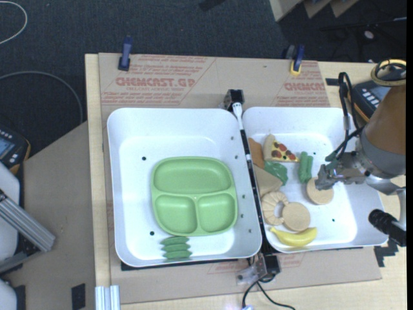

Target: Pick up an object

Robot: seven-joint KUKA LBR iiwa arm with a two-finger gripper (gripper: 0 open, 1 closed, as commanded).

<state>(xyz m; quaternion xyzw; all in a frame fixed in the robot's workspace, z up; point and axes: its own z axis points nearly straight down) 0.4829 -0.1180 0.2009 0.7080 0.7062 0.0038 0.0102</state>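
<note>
My jaws (pixel 321 181) hover over the tan disc (pixel 319 193), just right of the green pickle (pixel 304 166). I cannot tell their state. An off-centre descent could push the flat disc aside.

Even, bright overhead light fell on the pale wooden tabletop (pixel 193 76); the two shallow white plastic bins (pixel 129 173) glared mildly, nearly washed out. Shadows were soft and short. The grey arm (pixel 387 141) at the right edge looked slightly blurred.

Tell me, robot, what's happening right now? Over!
Gripper low in right bin, over tan round piece. Grasp unconfirmed. Green pickle close alongside.
</note>
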